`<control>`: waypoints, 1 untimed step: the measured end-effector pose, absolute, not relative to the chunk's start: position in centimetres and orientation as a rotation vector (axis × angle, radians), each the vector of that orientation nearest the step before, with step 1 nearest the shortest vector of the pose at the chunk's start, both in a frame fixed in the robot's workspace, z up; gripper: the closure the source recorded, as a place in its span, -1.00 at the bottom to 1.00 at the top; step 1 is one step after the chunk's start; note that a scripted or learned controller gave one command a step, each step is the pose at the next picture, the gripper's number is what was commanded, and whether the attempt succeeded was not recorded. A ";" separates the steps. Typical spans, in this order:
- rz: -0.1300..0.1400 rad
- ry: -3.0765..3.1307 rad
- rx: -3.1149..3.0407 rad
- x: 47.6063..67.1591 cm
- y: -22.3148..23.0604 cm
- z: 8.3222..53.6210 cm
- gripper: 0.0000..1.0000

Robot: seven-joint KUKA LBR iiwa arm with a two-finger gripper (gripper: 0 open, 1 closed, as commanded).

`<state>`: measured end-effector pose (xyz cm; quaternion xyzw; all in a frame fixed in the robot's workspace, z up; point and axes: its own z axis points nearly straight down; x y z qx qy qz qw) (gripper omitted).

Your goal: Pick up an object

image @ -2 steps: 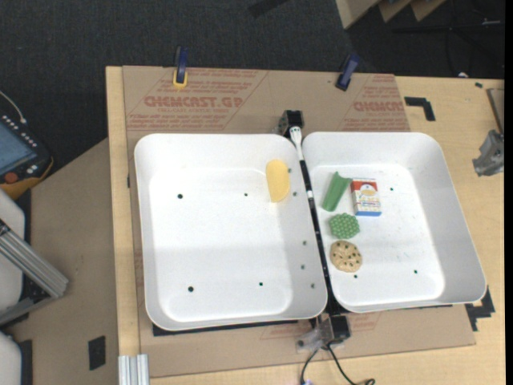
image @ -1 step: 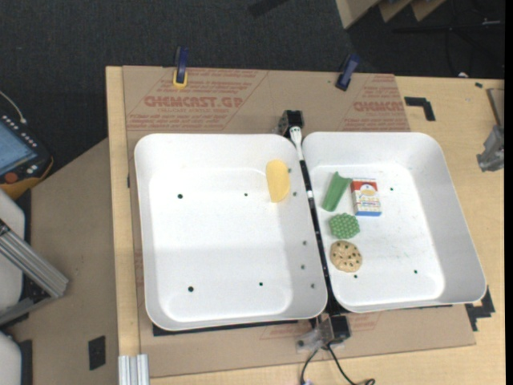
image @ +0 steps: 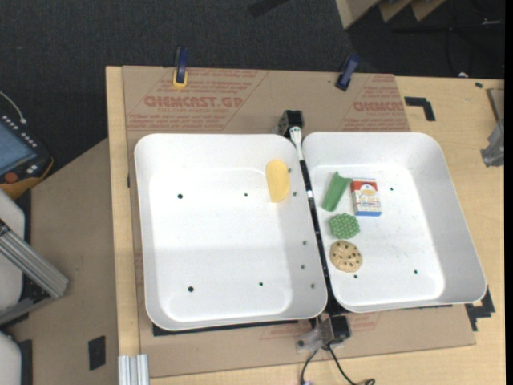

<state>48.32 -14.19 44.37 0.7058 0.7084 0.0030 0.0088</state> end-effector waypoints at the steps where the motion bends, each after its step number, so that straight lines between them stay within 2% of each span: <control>1: 0.011 2.212 2.201 48.4 -14.2 45.4 1.00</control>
